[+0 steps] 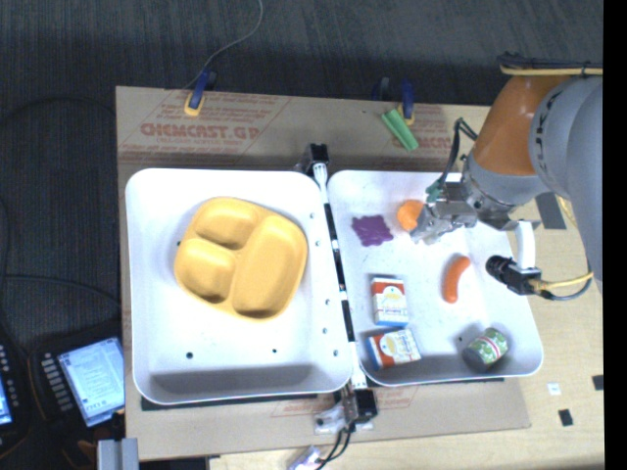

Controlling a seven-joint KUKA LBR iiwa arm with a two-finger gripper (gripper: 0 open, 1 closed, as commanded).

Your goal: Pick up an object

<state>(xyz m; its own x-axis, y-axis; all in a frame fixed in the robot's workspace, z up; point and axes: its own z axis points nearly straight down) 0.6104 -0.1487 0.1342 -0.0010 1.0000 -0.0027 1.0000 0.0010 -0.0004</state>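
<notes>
**Gripper working over the right bin's far edge**

I am watching the arm (549, 135) reaching in over the right bin (529, 365). A big yellow tray (240, 255) is lying in the left bin (147, 292). My gripper (431, 225) is hanging near the far edge beside a small orange ball (408, 213) and a purple piece (371, 229); I cannot tell how it is set. An orange sausage shape (454, 278) is sitting mid-bin.
</notes>
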